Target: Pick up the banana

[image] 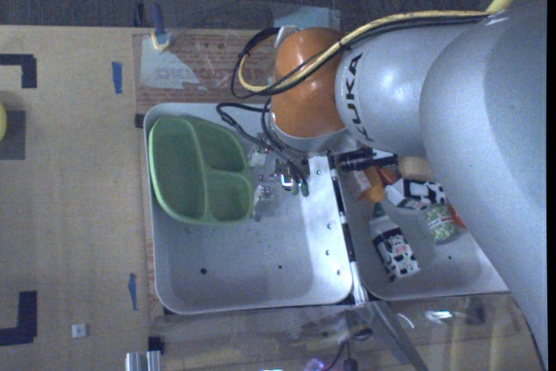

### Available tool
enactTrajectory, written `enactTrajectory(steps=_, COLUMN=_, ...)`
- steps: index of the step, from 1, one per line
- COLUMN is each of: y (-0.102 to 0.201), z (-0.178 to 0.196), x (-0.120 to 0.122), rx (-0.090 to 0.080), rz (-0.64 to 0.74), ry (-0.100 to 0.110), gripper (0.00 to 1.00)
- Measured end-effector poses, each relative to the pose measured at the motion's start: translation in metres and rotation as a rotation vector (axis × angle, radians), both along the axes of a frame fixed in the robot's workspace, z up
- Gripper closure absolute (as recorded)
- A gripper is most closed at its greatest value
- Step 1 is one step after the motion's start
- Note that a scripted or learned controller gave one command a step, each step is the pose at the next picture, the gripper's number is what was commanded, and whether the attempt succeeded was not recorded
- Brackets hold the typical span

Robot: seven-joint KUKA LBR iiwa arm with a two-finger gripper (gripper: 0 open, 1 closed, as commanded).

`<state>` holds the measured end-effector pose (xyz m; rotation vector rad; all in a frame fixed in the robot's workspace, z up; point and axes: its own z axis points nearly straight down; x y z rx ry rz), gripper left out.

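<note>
In right bin [473, 278], tucked under arm [452, 82], pale yellow end peeking out: probably banana [417, 164], mostly hidden. Cow-print bottle [395, 249] lying near it. Gripper [280, 178] hanging over left bin [261, 274], just beside green divided tray [195, 169]; claw spread or closed, cannot tell. Judging: approach step, banana not yet reached. Next move calling for crossing to right bin, lowering onto banana.

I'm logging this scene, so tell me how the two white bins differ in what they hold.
The left bin holds a green divided tray at its far end, and the gripper hangs over it. The right bin holds several small packaged items, among them a cow-print carton, partly under the arm. Both are shallow and white.
</note>
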<state>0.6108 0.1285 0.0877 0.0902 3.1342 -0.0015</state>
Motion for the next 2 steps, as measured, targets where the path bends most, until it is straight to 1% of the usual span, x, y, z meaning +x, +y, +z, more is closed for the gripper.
enactTrajectory(steps=1, y=0.011, z=0.034, x=0.003, rx=0.002, rz=0.205, ry=-0.006, gripper=0.00)
enactTrajectory(steps=2, y=-0.027, z=0.011, x=-0.029, rx=0.004, rz=0.380, ry=-0.040, gripper=0.00)
